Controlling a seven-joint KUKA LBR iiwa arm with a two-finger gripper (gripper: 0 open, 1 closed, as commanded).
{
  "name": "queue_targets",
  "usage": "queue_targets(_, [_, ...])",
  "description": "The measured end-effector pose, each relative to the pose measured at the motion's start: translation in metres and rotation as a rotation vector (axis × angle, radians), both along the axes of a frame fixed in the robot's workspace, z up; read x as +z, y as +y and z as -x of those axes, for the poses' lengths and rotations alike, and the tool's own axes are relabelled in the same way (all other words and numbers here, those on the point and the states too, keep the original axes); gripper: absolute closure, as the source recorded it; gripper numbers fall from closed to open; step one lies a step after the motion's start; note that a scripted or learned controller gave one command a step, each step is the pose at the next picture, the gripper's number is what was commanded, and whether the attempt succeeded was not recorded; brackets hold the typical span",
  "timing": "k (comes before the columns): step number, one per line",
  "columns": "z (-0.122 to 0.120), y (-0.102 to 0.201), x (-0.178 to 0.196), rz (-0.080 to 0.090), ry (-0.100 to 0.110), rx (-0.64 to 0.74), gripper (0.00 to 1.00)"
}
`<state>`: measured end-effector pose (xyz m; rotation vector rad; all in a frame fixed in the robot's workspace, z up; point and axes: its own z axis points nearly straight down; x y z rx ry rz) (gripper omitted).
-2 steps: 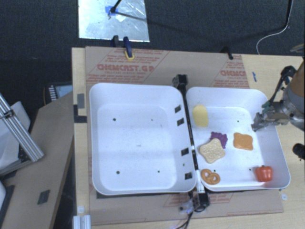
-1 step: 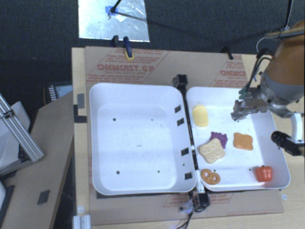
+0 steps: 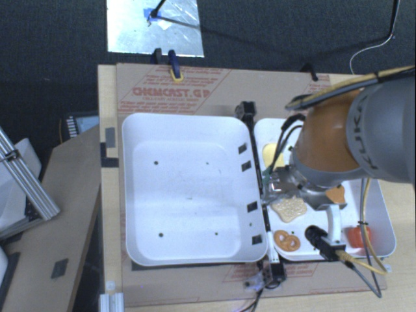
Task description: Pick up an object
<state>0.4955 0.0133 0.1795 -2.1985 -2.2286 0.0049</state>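
Note:
My gripper (image 3: 281,188) hangs low over the left side of the right bin (image 3: 383,239), under the grey arm with its orange band (image 3: 328,135). Just below it lies a tan cracker-like piece (image 3: 290,208), touching or nearly touching the gripper. A brown pretzel (image 3: 286,240) sits near the bin's front left corner. A yellow object (image 3: 269,153) shows behind the gripper, partly hidden by cables. An orange piece (image 3: 336,194) peeks out under the wrist, and a red object (image 3: 355,236) lies at the front right.
The left bin (image 3: 140,125) stands beside the right one, with a black clipped divider (image 3: 255,174) between them. Both rest on a cardboard sheet (image 3: 172,90). The arm hides much of the right bin. A metal frame (image 3: 26,181) stands at the far left.

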Motion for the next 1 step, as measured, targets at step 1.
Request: queue_targets(1, [0.0073, -0.0336, 0.1207, 0.006, -0.024, -0.011, 1.0])
